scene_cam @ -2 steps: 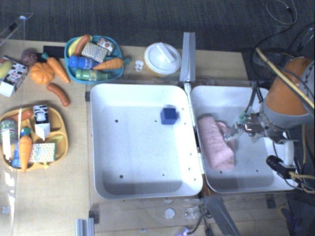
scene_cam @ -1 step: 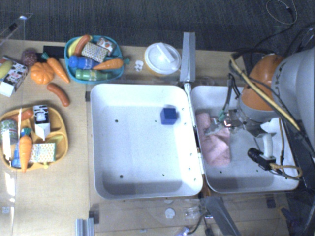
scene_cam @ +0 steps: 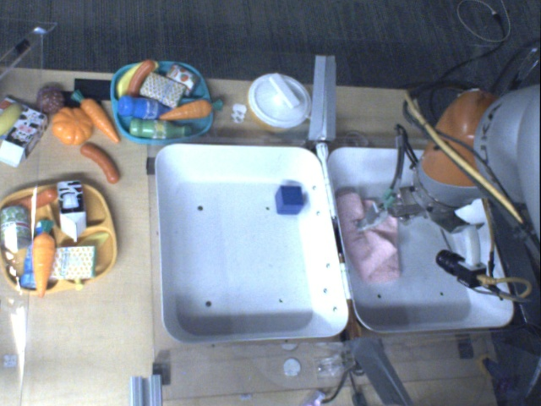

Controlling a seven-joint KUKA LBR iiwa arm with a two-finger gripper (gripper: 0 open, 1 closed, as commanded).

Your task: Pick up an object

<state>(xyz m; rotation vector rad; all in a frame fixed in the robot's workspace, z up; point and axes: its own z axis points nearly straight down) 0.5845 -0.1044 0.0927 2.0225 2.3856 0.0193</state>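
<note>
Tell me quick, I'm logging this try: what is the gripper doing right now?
Gripper: low over the pink cloth in the right bin; whether it holds anything cannot be told.

Grey arm, orange band, seemingly yellow cable

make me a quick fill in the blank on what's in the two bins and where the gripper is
1. The blue cube lies in the ____ bin.
2. The cloth in the right bin is ____ in colour.
3. The gripper is over the ____.
4. The blue cube and the cloth are in ____ bins.

Missing words: left; pink; cloth; different
</note>
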